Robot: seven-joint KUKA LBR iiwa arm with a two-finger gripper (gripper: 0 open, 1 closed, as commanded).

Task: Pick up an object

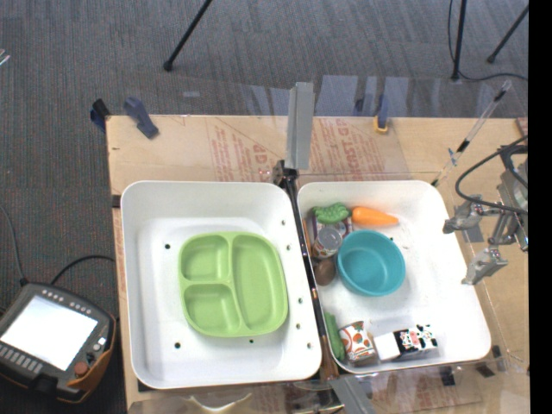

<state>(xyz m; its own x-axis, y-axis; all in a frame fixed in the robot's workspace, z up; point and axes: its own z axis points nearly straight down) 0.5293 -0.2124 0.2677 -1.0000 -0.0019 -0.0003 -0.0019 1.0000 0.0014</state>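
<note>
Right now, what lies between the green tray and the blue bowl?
In the camera view, the bins' adjoining walls and a can lie between green tray and blue bowl.

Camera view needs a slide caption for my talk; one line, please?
Green divided plate in left bin; teal bowl, toy carrot in right bin.

Glossy plastic teal bowl [371, 263]

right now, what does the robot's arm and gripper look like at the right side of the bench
Little of it shows. The gripper is pale grey metal with angular, bracket-like pieces, at the right rim of the right bin. Thin black cables loop above it, and a slim light rod slants up towards the bench's far edge. No markings can be made out.
</note>
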